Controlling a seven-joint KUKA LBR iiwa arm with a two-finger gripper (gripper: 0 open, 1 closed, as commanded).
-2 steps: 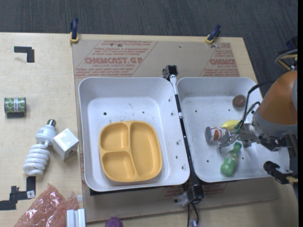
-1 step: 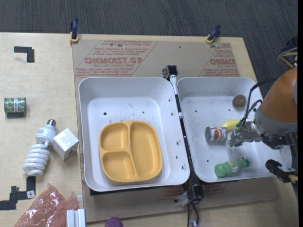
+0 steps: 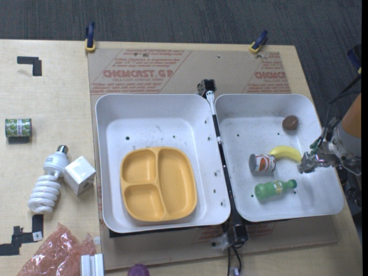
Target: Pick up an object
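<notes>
The right bin (image 3: 244, 117) holds a yellow banana (image 3: 286, 153), a small red and white can (image 3: 262, 163) lying on its side, a green bottle (image 3: 275, 188) on its side, and a brown round object (image 3: 291, 122) near the back right. My gripper (image 3: 307, 163) hangs at the bin's right side, just right of the banana's tip and above the bottle's cap end. Nothing shows between its fingers.
The left bin (image 3: 112, 117) holds a yellow three-compartment plate (image 3: 158, 184). On the bench to the left lie a spiral light bulb (image 3: 47, 183), a white cube (image 3: 80, 174), a green can (image 3: 18, 128) and a pink mesh bag (image 3: 54, 252).
</notes>
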